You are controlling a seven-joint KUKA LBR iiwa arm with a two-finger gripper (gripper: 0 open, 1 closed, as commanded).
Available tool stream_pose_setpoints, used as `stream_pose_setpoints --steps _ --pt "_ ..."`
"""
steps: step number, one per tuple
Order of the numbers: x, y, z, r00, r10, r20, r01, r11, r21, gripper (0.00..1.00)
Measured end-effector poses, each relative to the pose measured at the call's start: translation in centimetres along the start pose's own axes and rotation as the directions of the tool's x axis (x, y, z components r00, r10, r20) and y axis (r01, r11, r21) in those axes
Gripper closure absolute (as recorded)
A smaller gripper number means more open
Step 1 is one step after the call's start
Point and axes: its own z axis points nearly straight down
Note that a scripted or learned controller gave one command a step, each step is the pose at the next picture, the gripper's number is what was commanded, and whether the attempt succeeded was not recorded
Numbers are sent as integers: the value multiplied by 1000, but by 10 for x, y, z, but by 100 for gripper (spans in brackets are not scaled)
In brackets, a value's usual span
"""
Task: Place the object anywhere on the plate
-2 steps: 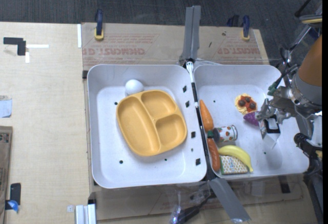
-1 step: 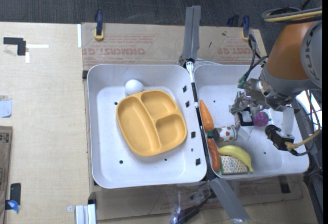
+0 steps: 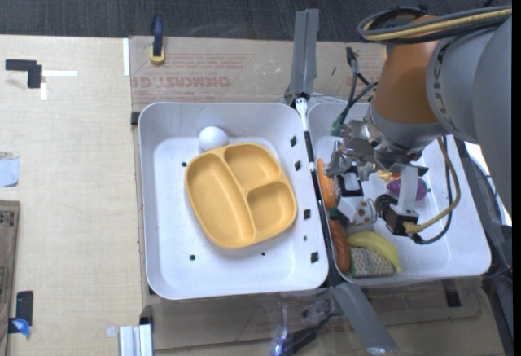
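The arm (image 3: 440,77), grey with its orange band, is rising closest to the lens and is reaching in from the right, hanging its gripper (image 3: 356,159) low over the right bin (image 3: 472,261), where the loose objects are lying. That placement makes sense as a picking pose, since the things to be carried are all sitting there: a banana (image 3: 376,245) near the front wall, a speckled sponge-like block (image 3: 373,263) touching it, an orange carrot-like piece (image 3: 327,187) along the left wall, and a purple item (image 3: 409,186) just beside the wrist (cables are partly crossing it). How the jaws are standing I cannot tell, because the wrist and its wiring are hiding them, and nothing is showing as held. Which object the program is going for is likewise unclear. The yellow plate (image 3: 240,195), divided into three compartments, is lying bare in the left bin (image 3: 167,265), tilted diagonally, with a small white ball (image 3: 213,137) touching its far rim. I judge the task to be at the grasping stage, with the carry across the divider not yet done.
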Motion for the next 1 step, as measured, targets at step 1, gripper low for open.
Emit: stream_pose_setpoints --steps 1 --pt "92 35 0 1000 19 1 -19 1000 -1 100"
